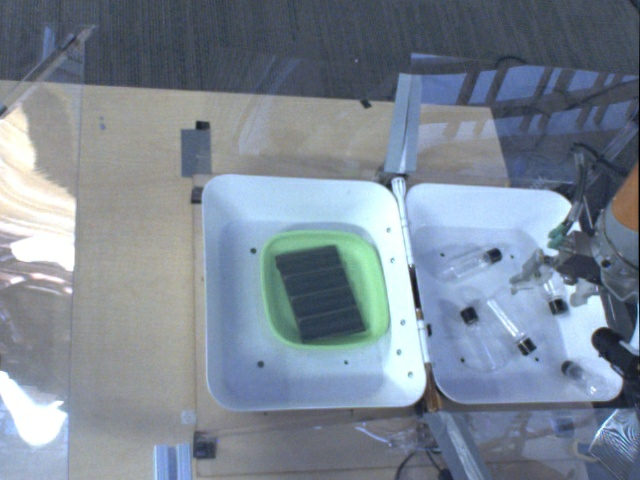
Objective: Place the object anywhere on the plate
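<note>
A green square plate [274, 268] lies in the left bin [225, 298]. A dark grey ribbed block [320, 293] rests on it, turned slightly. Several clear vials with black caps lie scattered in the right bin [440, 208]: one [470, 263] at the upper left, one [508, 326] near the middle, and a small one [575, 373] at the lower right. My gripper [545, 268] hangs low over the right half of this bin, beside a short vial [556, 304]. Nothing shows as held by it.
The grey arm with its orange band [628, 203] comes in from the right edge over the right bin. A metal bracket [403, 128] stands behind the seam between the bins. Bare wooden bench [110, 268] lies to the left.
</note>
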Tool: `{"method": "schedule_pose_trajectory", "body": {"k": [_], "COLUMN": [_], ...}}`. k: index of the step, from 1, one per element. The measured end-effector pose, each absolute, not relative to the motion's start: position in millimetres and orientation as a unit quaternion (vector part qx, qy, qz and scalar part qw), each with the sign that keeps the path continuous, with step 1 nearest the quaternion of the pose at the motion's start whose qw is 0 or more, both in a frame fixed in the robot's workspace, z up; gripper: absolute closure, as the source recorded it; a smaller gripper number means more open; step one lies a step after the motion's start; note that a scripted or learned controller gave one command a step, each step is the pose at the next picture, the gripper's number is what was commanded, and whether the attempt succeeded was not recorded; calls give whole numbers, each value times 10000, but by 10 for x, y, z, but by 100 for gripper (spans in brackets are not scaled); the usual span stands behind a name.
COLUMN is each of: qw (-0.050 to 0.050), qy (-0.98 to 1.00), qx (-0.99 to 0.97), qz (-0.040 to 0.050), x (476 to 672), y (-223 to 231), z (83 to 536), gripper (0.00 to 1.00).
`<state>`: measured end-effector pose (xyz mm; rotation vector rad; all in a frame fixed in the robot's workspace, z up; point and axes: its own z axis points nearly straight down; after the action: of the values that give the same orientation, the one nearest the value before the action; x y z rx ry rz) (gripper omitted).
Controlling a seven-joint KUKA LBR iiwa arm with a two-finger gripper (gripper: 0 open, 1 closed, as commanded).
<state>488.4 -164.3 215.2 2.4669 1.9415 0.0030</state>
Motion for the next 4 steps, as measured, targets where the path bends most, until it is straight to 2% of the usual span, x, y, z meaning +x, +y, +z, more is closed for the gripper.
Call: {"method": "schedule_pose_trajectory", "body": {"k": [1,2,4], "qw": [26,34,36], "qy": [6022,5950,5942], "qx": [7984,8037,8043], "qz": [17,20,17], "x": [4885,4888,4886], "y": [-1920,-1953,-1988], "z": [2549,2941,3029], "gripper": [0,0,0]}}
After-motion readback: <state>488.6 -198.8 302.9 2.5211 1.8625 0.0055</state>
